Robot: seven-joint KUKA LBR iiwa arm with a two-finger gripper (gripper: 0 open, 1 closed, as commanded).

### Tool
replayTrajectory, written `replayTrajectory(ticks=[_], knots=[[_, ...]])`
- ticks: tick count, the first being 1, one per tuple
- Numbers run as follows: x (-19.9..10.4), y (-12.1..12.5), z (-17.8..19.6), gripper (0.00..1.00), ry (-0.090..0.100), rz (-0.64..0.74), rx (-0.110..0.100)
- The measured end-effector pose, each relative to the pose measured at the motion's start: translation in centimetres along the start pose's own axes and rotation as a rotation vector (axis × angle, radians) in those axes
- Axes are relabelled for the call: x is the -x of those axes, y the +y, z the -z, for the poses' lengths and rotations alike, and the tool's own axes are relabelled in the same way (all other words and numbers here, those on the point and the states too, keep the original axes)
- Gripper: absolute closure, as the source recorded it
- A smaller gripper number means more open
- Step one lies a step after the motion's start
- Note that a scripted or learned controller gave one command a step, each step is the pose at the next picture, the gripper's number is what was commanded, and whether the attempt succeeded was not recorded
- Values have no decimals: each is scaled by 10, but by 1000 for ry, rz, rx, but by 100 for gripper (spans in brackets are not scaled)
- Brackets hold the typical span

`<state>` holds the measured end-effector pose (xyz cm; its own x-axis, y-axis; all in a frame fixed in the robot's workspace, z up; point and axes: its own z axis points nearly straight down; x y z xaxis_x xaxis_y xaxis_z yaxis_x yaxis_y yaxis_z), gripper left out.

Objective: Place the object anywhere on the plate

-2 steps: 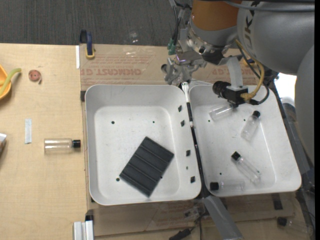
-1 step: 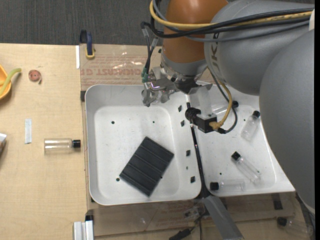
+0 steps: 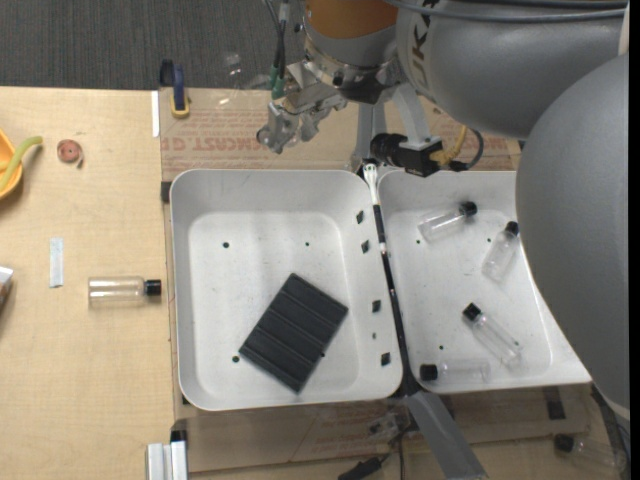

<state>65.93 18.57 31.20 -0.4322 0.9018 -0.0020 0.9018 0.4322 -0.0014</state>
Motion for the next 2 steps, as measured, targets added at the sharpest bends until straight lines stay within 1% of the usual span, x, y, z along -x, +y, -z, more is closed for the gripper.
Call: replayTrajectory(ticks=[1,2], knots=[[-54,-54,-121,100,1,35,-3],[-7,4,-50,100,-1,276,3]])
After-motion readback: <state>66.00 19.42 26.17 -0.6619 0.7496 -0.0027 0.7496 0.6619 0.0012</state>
